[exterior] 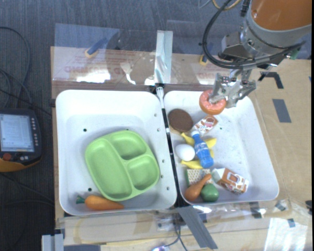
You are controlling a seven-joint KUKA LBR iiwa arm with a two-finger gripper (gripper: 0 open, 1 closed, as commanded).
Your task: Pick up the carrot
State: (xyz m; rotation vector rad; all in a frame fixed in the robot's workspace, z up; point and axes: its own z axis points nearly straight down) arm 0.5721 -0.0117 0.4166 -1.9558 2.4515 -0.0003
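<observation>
Gripping a pink donut (213, 103), the pincer (226, 94) is held far from the carrot (100, 203), which lies just below the green plate (123, 163).

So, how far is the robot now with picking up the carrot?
Nothing looks done yet: the carrot lies in the left bin, at its near edge beside the green plate. In hand: the gripper is over the far part of the right bin, at a donut; whether it grips the donut I cannot tell. Left: reaching the carrot, gripping and lifting it.
</observation>
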